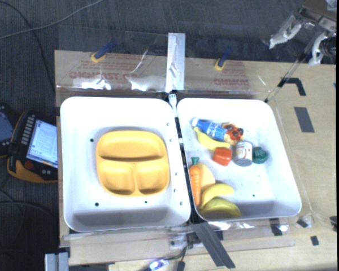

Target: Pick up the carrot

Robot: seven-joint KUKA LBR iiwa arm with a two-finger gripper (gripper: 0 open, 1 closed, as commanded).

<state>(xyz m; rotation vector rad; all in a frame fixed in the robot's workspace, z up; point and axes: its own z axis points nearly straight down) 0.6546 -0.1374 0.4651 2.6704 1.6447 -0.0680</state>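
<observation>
Your end effector point(305, 21) sits parked at the frame's upper right, off the bins; you cannot tell its opening. The carrot point(195, 180) lies against the right bin's point(282, 168) left wall, touching a banana point(214, 193).

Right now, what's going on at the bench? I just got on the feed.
Nothing is being handled yet. The end effector sits at the top right, off beyond the bins. The carrot lies in the right bin against its left wall, green top pointing away from the camera, touching a pale yellow piece with a banana just in front. A blue bottle, small can and other toy food sit further back. The left bin holds a yellow divided tray.
</observation>
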